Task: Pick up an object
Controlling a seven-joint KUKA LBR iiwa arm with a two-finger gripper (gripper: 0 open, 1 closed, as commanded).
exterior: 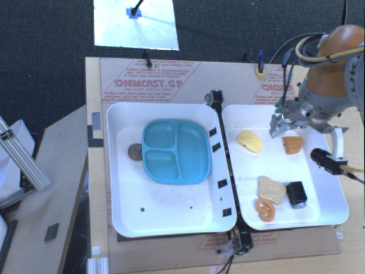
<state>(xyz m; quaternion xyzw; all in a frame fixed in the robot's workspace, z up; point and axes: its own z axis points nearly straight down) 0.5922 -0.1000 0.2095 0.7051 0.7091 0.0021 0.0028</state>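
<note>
Nearest the camera, a pretzel [264, 209] and black block [296, 193] lie at the right bin's [336, 210] front, while the orange piece [292, 145] sits just below-right of the jaws [280, 124], whose state cannot be told.

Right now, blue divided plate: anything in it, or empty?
Empty. The blue plate lies flat in the left bin, all three compartments bare; a small round grey thing sits beside it.
</note>
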